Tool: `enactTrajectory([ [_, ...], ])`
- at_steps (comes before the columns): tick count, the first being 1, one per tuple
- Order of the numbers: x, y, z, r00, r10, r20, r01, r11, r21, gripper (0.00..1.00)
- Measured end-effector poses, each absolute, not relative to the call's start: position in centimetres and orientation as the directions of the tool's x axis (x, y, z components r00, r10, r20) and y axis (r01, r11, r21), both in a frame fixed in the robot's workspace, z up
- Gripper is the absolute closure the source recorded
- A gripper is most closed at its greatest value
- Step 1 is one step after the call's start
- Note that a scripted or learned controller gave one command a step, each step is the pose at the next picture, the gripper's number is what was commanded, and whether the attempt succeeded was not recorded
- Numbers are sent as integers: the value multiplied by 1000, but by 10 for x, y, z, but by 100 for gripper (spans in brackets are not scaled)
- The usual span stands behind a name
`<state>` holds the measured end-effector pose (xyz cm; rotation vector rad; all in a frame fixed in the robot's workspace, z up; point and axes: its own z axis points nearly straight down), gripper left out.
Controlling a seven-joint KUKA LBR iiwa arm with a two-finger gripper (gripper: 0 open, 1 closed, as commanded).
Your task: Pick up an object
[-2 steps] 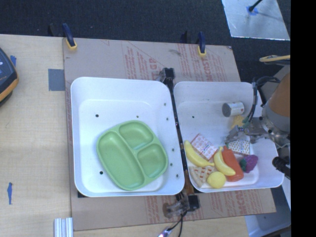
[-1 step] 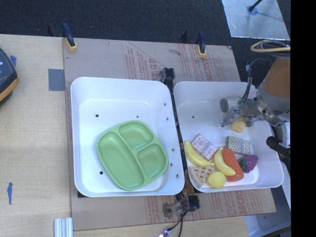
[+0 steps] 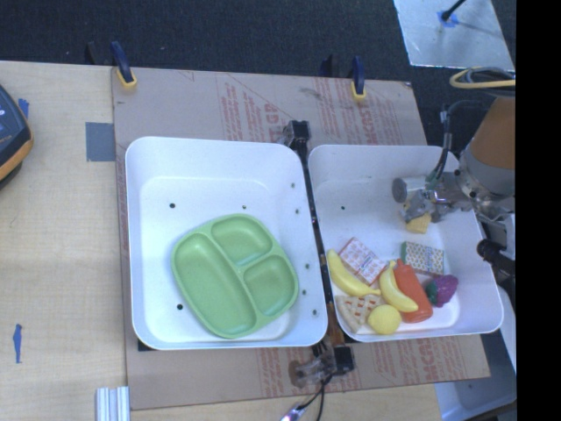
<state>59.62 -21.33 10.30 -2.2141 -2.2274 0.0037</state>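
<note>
Arm (image 3: 495,143): reached in from right, orange band over right bin's far right corner.
Gripper (image 3: 421,210): low over upper part of right bin (image 3: 368,169), well above the food pile.
Claw state: small yellow block (image 3: 420,224) seen right at the fingertips, looked pinched; read as closed on it, not certain since the view was slanted and the tip detail small.
Yellow block position: upper right of right bin, apart from the rest of the toys; could not tell whether lifted or touching the floor.
Remaining toys: bunched at near edge of right bin. Two bananas (image 3: 349,276), lemon (image 3: 384,319), waffle (image 3: 358,307), pink cracker (image 3: 359,255), green patterned block (image 3: 424,256), orange carrot (image 3: 412,291), purple piece (image 3: 443,288).
Left bin (image 3: 149,169): held green divided plate (image 3: 233,274), lying flat, nothing on it.
Risk 1: shallow pinch on block's top edge; slip on lift likely if only a corner was caught.
Risk 2: block small and probably light; could rotate out between fingers under any jerk.
Risk 3: if block dropped, roll into pile or against bin wall, harder regrasp.
Risk 4: gripper close to right wall; sideways drift could clip the rim.
Task status: judged mid-grasp, lift not confirmed.
</note>
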Motion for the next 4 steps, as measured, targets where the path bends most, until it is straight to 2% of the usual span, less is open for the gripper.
enactTrajectory([
  [1, 602, -148, 93, -7, 1000, -1, 1000, 7, -1, 100],
  [2, 603, -150, 93, -6, 1000, -1, 1000, 6, -1, 100],
  [3, 581, -59, 192, -6, 1000, 1, 1000, 6, -2, 100],
  [4, 528, 4, 231, -6, 1000, 0, 1000, 6, -5, 100],
])
